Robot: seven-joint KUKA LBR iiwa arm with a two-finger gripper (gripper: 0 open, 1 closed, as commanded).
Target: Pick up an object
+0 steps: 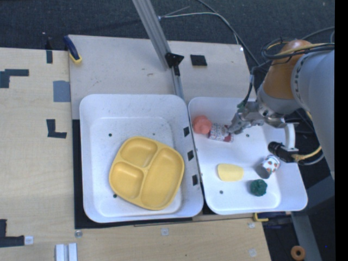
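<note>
Inside the left bin (pixel 89 145) lies a yellow divided plate (pixel 147 172).

hand (pixel 235 128) fingertips blurred | small packet (pixel 219 133) label perhaps illegible

I have the arm (pixel 304 80) coming in from the right of the camera view, its broad grey link filling the upper right and the orange band (pixel 280 78) curving just above the wrist. From there the wrist angles down and to the left, over the right-hand white bin (pixel 288 197), toward that bin's upper left part. The gripper (pixel 235 128) sits low at the end of it, well inside the bin's rim and nearer its left wall than its right. At this slant I can't make out how its tips stand
</note>
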